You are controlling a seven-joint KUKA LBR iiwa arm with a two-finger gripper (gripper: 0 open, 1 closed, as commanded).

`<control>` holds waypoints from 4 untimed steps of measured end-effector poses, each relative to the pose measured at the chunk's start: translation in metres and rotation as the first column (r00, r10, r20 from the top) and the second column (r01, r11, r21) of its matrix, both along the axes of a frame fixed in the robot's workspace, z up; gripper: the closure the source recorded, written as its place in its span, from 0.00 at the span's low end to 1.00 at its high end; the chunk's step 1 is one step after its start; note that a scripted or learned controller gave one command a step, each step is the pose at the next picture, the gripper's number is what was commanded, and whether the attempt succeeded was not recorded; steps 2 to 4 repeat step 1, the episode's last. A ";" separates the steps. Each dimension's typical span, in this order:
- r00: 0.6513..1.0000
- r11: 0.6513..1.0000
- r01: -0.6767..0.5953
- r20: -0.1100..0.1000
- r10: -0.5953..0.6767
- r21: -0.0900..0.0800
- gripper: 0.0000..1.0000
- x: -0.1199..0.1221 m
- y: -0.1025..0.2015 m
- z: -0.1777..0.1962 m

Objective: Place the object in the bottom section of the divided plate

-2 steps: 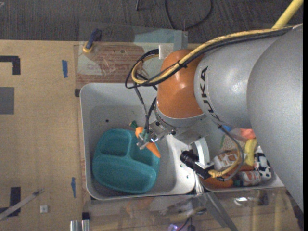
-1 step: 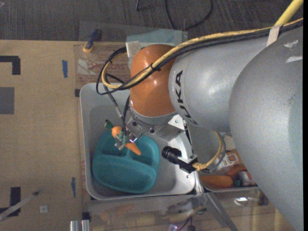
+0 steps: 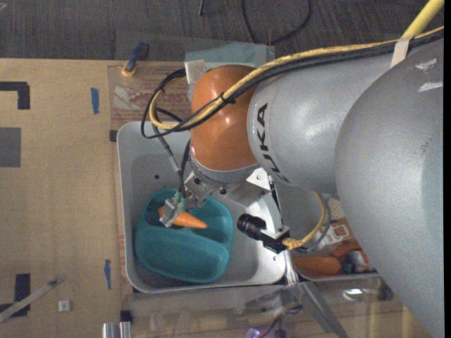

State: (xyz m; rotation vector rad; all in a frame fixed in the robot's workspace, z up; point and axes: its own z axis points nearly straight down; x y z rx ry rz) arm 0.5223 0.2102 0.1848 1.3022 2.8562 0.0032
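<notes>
A teal divided plate [image 3: 180,253] lies in the left white bin [image 3: 129,182]. It has a large section toward the view's bottom and smaller sections along its upper edge. An orange toy carrot [image 3: 190,222] with a green top hangs over the plate's upper part, near the divider ridge. My gripper [image 3: 175,209] reaches down from the orange-banded wrist and is shut on the carrot's thick end. The carrot's tip points right. The arm hides the bin's right half.
The right bin [image 3: 338,279] peeks out under the arm at lower right and holds an orange object [image 3: 318,265] and a few small items. Tan cardboard [image 3: 56,189] with blue tape marks lies left of the bins.
</notes>
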 end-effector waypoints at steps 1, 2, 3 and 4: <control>1.000 1.000 0.019 0.000 -0.019 0.000 0.00 0.001 -0.040 0.077; 1.000 1.000 0.019 0.000 -0.019 0.000 0.00 0.001 -0.040 0.077; 1.000 1.000 0.019 0.000 -0.019 0.000 0.00 0.001 -0.040 0.077; 1.000 1.000 0.019 0.000 -0.019 0.000 0.00 0.001 -0.040 0.077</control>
